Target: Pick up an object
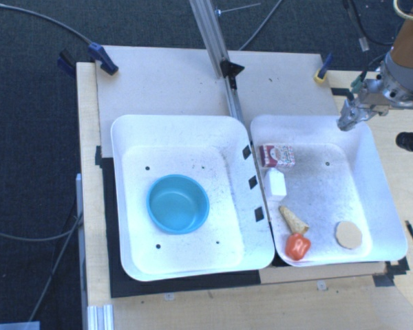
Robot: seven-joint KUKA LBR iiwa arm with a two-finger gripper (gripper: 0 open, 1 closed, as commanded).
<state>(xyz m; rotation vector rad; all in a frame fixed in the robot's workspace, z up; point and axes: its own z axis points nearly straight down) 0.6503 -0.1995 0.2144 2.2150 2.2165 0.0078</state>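
Note:
The right bin (372,177) holds several small objects: a red and white carton (277,157) at its far left, a white block (276,183) just below it, a tan cone-shaped piece (294,219), a red pepper (297,246) near the front edge, and a round tan cookie (348,235) at the front right. A blue bowl (178,203) sits in the left bin (134,150). My gripper (347,119) hangs over the far right corner of the right bin, well away from all the objects, with nothing visibly in it.
A slanted metal pole (212,33) runs down to the gap between the bins. Blue clamps (103,58) and a yellow clamp (321,76) sit at the board's far corners. Cables cross the dark floor.

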